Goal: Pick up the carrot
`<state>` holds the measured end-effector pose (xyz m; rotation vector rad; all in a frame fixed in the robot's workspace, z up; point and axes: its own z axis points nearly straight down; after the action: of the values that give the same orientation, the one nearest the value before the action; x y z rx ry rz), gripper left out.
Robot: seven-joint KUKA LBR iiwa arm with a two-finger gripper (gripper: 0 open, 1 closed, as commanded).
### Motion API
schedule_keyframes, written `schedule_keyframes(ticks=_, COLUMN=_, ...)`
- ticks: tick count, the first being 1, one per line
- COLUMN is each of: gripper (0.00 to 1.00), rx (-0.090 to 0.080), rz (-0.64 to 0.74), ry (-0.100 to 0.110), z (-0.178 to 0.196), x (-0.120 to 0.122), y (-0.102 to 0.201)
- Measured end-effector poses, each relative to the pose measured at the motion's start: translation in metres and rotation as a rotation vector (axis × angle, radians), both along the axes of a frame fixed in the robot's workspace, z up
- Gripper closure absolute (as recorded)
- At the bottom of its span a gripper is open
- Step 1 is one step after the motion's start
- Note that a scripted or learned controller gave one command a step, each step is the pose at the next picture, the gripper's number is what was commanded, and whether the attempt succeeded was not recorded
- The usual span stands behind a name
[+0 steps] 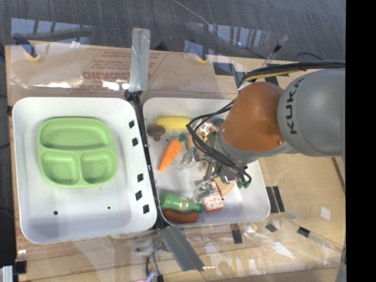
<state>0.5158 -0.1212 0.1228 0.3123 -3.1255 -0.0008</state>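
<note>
The carrot [171,153], orange with a green top, lies tilted in the left part of the right bin [255,195], just below a yellow banana [172,123]. My gripper [198,170] hangs low over the bin's middle, right of the carrot and a little nearer the front. Its two shiny fingers stand apart, open, with nothing between them. One fingertip [189,155] is close to the carrot's right side but apart from it. The orange wrist band hides part of the bin behind the gripper.
A small brown item [155,131] lies by the bin divider. A green item [182,204], a dark red one [179,217] and a small red box [213,202] crowd the right bin's front. The left bin [23,175] holds a green compartment tray [76,151].
</note>
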Motion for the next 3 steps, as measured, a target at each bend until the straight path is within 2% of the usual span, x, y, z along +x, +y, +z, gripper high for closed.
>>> schedule_keyframes(ticks=1, gripper=0.00, rx=0.001, rz=0.090, ry=0.000, z=-0.032, x=0.055, y=0.029)
schedule_keyframes(ticks=2, gripper=1.00, rx=0.000, rz=0.099, ry=-0.003, z=-0.020, x=0.057, y=0.031)
schedule_keyframes(ticks=3, gripper=1.00, rx=-0.003, rz=0.018, ry=-0.015, z=0.094, x=0.035, y=0.036)
